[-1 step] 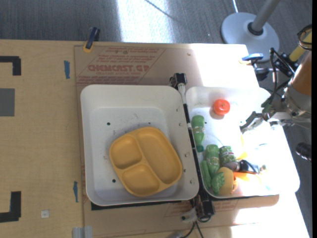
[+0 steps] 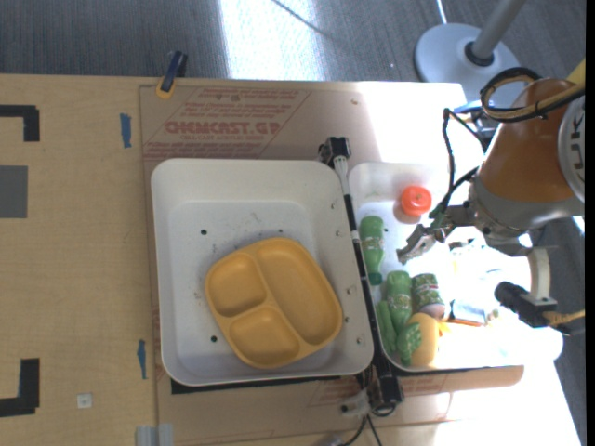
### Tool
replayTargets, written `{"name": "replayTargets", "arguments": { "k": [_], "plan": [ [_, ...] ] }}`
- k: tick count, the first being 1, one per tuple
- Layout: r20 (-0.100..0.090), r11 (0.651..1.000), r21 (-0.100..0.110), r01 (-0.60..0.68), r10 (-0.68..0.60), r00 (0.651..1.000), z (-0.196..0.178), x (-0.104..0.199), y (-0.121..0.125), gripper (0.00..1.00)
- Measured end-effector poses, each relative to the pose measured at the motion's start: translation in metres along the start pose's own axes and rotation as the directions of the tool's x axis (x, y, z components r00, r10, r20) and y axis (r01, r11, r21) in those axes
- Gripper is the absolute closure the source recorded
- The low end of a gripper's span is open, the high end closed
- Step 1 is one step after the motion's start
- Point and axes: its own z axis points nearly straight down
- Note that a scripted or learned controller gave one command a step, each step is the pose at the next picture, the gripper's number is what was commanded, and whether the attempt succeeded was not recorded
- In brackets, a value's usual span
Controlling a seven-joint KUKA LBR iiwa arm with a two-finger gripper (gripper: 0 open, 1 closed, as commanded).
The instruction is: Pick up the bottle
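Observation:
In the right bin (image 2: 372,177), near its far edge, stands a pale bottle with an orange cap (image 2: 415,200). A green bottle-shaped item (image 2: 372,242) lies along the bin's left wall. My gripper (image 2: 419,241) hangs low over the bin's middle, just in front of the orange-capped bottle and to the right of the green item. It is close to both, and nothing is seen held in it. The orange-banded wrist (image 2: 525,161) rises behind it at the right.
The left bin (image 2: 177,249) holds a yellow divided plate (image 2: 271,301). At the front of the right bin lie green vegetable-like pieces (image 2: 398,297), a small can (image 2: 427,291), a yellow item (image 2: 424,339) and an orange piece (image 2: 465,317). A black clamp (image 2: 334,149) sits between the bins.

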Motion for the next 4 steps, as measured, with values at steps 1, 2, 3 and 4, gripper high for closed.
{"name": "replayTargets", "arguments": {
  "k": [1, 2, 3, 4],
  "plan": [
    [0.000, 0.990, 0.000, -0.140, 0.140, 0.990, -0.0002, 0.0582, 0.0008, 0.00],
    [0.000, 0.990, 0.000, -0.141, 0.141, 0.990, -0.0002, 0.0577, 0.0008, 0.00],
    [0.000, 0.990, 0.000, -0.141, 0.141, 0.990, -0.0002, 0.0577, 0.0008, 0.00],
    [0.000, 0.990, 0.000, -0.141, 0.141, 0.990, -0.0002, 0.0577, 0.0008, 0.00]
  ]
}}
